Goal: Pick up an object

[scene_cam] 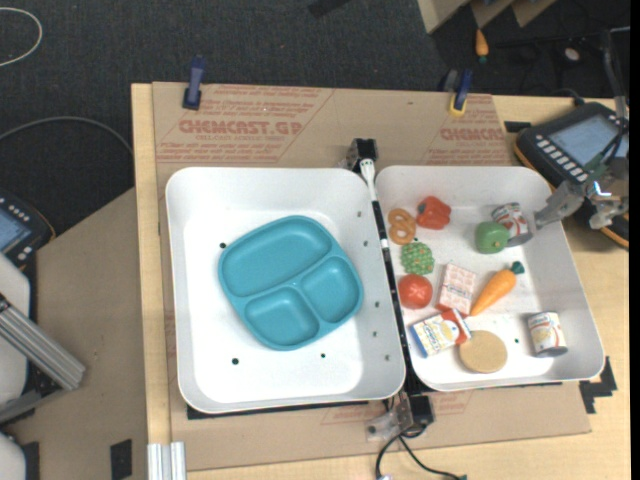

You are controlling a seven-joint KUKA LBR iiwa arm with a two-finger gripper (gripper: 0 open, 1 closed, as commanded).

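The right bin [575, 268] holds several toy foods. Among them are a red pepper [433, 211], a pretzel [402, 225], a green apple [490, 236], a lying can [510, 218], a leafy green piece [418, 258], a tomato [415, 290], a pink box [458, 288], a carrot [495, 290], a blue and white carton [432, 335], a round tan cookie [483, 352] and a small upright can [546, 333]. My gripper [548, 212] reaches in over the bin's right rim, its grey tip beside the lying can and close to the apple. Nothing is seen held.
The left bin [190, 268] bears a blue divided plate [290, 280]. A black bar [376, 223] runs between the bins. A teach pendant [570, 140] lies at the back right, off the cardboard. Blue clamps [193, 86] hold the cardboard's far edge.
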